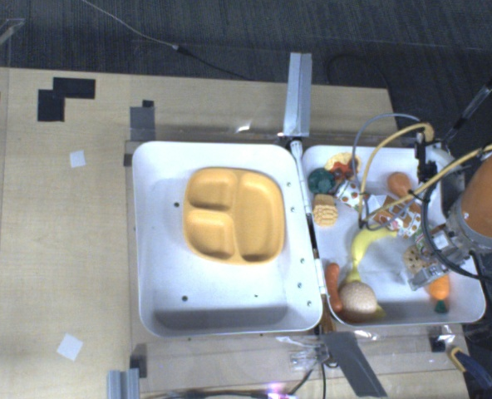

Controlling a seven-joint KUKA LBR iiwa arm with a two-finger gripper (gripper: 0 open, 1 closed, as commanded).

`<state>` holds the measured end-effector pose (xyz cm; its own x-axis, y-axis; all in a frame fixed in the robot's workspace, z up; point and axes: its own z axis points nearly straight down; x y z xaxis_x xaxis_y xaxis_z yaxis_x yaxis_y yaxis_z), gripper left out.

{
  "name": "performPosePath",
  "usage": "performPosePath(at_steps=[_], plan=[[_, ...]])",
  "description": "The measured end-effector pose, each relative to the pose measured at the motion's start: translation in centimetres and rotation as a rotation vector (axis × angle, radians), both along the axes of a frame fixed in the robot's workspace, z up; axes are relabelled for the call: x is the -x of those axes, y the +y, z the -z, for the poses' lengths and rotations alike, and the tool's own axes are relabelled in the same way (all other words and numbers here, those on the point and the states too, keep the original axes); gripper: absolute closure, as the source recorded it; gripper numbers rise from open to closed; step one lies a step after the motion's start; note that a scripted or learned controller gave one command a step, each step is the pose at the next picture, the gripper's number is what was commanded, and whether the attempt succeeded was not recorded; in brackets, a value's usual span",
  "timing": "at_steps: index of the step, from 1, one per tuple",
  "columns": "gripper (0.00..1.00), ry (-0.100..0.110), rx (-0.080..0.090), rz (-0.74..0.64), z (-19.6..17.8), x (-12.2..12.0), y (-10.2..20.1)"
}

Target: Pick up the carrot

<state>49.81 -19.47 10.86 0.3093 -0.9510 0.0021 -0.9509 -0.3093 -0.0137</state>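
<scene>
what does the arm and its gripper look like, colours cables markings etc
The arm is a rounded orange segment above a grey wrist. Pale yellow and grey cables loop from the wrist over the right bin, and thin black lines run off toward the upper right. The gripper is a small dark and metallic assembly; its details are too small to make out.

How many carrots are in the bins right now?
2: one carrot at the right bin's left wall beside the banana; another carrot bottom right by the arm. Clutter may hide more.

Grey arm reaching from right, end effector lowered
</scene>
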Motion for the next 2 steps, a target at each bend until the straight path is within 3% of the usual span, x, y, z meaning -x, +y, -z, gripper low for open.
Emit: performPosePath(at_steps=[1, 2], plan=[[1.00, 0.004, 0.001, 0.163, -8.0, 0.9, 3.2], [1.00, 0.008, -0.001, 0.103, -6.4, -2.9, 2.8]])
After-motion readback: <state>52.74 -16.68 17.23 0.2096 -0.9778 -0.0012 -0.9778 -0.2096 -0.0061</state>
